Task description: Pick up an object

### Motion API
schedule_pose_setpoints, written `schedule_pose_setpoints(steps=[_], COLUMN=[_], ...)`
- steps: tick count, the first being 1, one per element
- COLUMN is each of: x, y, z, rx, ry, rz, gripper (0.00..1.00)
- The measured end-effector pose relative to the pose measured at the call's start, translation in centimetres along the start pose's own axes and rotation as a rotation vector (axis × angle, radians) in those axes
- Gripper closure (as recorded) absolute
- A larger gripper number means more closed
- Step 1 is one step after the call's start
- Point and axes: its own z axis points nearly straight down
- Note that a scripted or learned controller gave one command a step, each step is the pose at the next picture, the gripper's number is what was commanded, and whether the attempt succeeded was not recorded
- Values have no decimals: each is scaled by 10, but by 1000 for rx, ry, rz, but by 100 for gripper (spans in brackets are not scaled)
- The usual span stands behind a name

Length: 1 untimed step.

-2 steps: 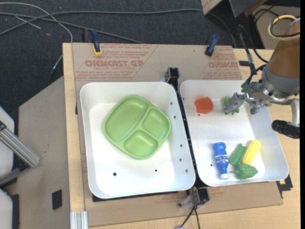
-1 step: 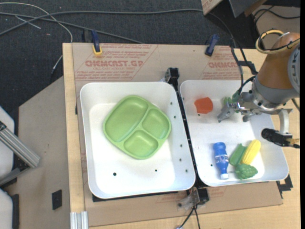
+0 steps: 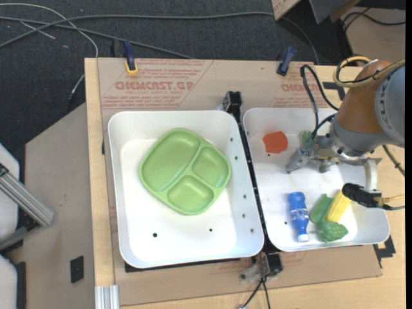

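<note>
Here's the arm [image 3: 370,108], reaching in from the right over the right bin [image 3: 278,227], and the pincer [image 3: 309,161] hangs low over the far half of that bin. Open or closed? From this angle I cannot tell, and nothing shows gripped in it. The closest candidate is the red piece [image 3: 275,141], a small rounded block lying flat on the bin floor just to the left of the pincer and a shade farther back. It sits near the pincer but apart from it, with white floor showing between them. Now the count. One red piece. One blue bottle [image 3: 298,216], lying on its side in the near part of the right bin, nearer than the pincer and slightly left of it. One corn cob [image 3: 338,205], yellow with a green husk, lying tilted to the right of the bottle. One green leafy lump [image 3: 333,230], touching the near end of the cob, close to the bin's near rim. That makes four loose things in the right bin. Over in the left bin [image 3: 132,201], one green plate [image 3: 185,170] with three compartments sits about in the middle, well apart from the pincer. Two bins, side by side.
</note>
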Motion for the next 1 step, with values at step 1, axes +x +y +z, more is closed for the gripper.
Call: schedule_pose_setpoints(steps=[1], x=[0], y=[2], z=[-14], rx=[-7], ry=[-2], rz=[0], gripper=[100])
